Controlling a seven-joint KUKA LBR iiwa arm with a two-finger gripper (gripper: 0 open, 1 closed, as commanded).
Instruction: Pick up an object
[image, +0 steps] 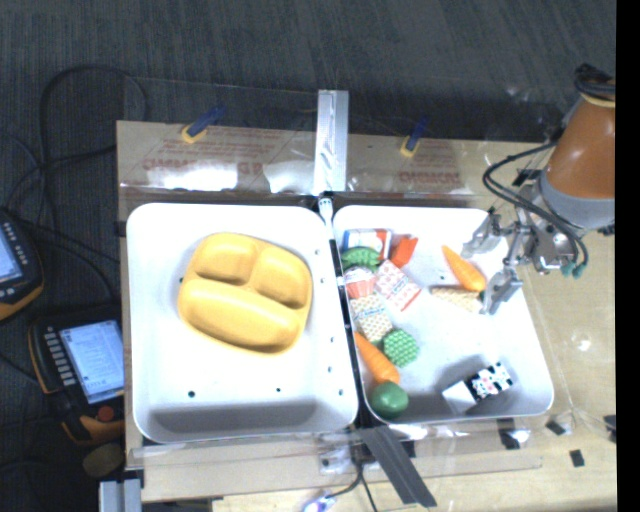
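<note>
the pincer (488, 262) hung with fingers spread and nothing between them over the right bin's (530, 395) right side, close to a carrot (463, 268) and a cracker (455, 297), while the left bin (150, 400) held a yellow tray (245, 290).

A yellow compartment tray (245, 291) is seated in the left white bin (160, 400). Two handheld control units (78, 362) are located left of the bench, on the dark floor (300, 45), with black cables (70, 110) routed nearby.
</note>
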